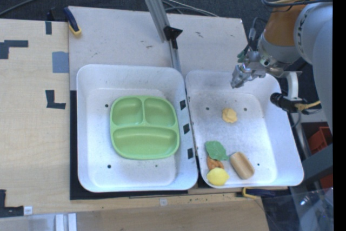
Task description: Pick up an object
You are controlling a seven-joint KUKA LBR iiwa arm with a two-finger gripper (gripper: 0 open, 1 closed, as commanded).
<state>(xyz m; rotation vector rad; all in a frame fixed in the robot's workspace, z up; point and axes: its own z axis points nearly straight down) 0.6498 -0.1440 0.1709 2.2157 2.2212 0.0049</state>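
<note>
Your pincer (238, 82) hangs over the right white bin's (281, 165) far rim, its spread indiscernible; the small yellow lump (230, 115) lies nearer, apart.

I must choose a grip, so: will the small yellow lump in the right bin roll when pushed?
The yellow lump looks roundish and bumpy, so it may roll a little, unevenly. It lies alone on the flat bin floor, so nothing would stop it.

the orange carrot piece (214, 164) is mostly hidden under a green leaf (216, 149) and a lemon (217, 176). the gripper (238, 79) is too blurred to read its fingers.
</note>
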